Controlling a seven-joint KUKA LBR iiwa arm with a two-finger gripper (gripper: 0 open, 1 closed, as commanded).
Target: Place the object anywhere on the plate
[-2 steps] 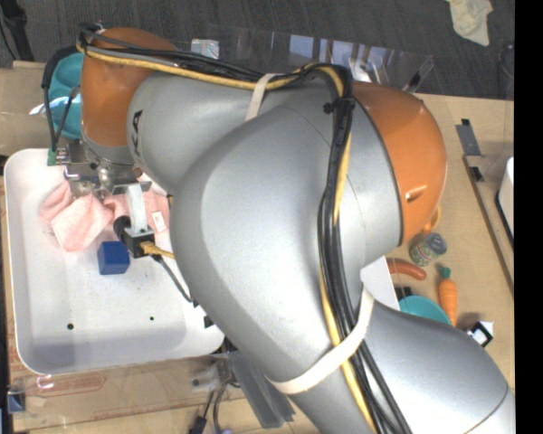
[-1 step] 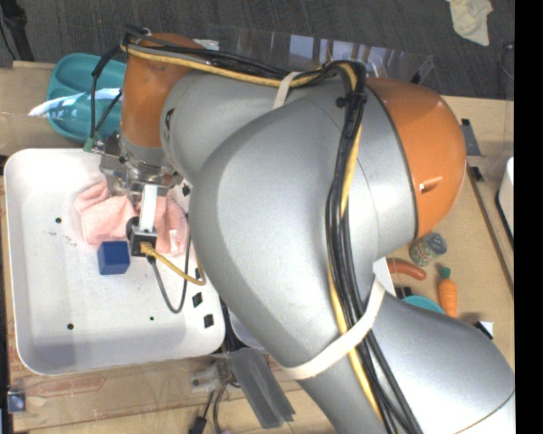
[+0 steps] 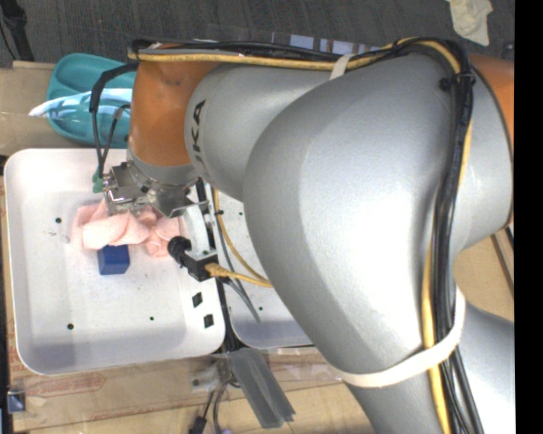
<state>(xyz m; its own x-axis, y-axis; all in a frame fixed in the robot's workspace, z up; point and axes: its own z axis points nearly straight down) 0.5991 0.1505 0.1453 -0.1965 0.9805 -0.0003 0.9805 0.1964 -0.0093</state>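
The grey arm (image 3: pixel 344 206) fills most of the view from the right, its orange band (image 3: pixel 163 107) above the wrist; the wrist points down into the left bin (image 3: pixel 36 333), and the claw (image 3: pixel 131 197) sits low over that bin's upper middle; whether it is spread or pressed together I cannot tell, since the wrist hides its tips.

A pink crumpled cloth (image 3: pixel 109 229) lies on the bin floor just under and beside the claw, touching or nearly touching it; I cannot tell whether anything is gripped. A small blue block (image 3: pixel 114 259) rests at the cloth's lower edge, touching it, on the bin floor.

The right bin (image 3: pixel 262 333) is mostly covered by the arm; a strip of its near rim shows below the wrist cables.

Beyond the left bin, on the surface (image 3: pixel 18 80), sits a teal plastic object (image 3: pixel 77 93), partly behind the orange band. A pale crumpled rag (image 3: pixel 466 12) lies on the dark floor at upper right, well apart from the bins.
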